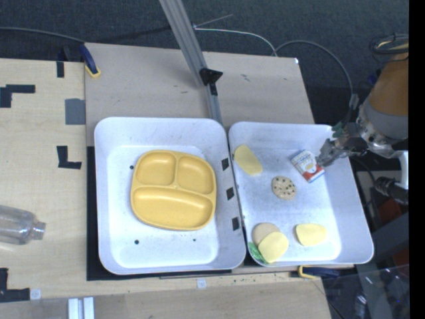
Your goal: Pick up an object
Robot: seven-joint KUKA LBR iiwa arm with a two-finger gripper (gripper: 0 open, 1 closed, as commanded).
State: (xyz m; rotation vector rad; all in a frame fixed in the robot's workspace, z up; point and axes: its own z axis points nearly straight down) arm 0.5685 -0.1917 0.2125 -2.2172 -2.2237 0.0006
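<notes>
The right bin (345, 198) holds several small items. A red and white packet (305, 164) lies near its far right side. A chocolate-chip cookie (284, 187) sits in the middle, and a pale yellow piece (248, 159) lies at the far left. Along the near edge are another yellow piece (311, 234), a tan round piece (263, 230) and a yellow-green one (273, 246). My gripper (329, 151) reaches in low over the bin's right rim, its tip right beside the packet's right end. Whether it touches the packet is unclear.
The left bin (113, 178) bears a yellow divided plate (174, 189). A slanted metal pole (186, 35) stands behind the bins. A clear plastic bottle (16, 224) lies on the bench at far left. Cables run across the dark floor behind.
</notes>
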